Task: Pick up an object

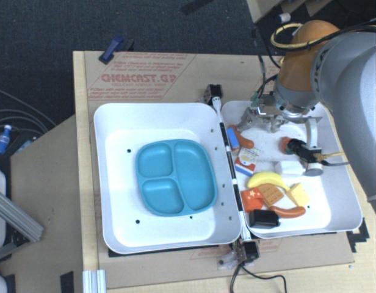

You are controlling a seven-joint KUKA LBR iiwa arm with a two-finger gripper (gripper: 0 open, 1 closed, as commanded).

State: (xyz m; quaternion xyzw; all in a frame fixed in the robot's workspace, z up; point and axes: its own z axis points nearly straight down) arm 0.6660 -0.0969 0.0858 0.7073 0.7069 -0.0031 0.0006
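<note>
The arm (334, 60) hangs over the right bin (343, 209); whether its gripper (279, 116) is open or closed I cannot tell. Left of that bin, the other bin (115, 224) holds a blue tray (174, 177). The banana (267, 179), mid right bin, looks light, smooth, curved, yellow plastic: best pinched across its middle.

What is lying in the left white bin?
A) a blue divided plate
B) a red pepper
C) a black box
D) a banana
A: a blue divided plate with three compartments lies in the left bin, while the banana sits with the small items in the right bin.
</note>
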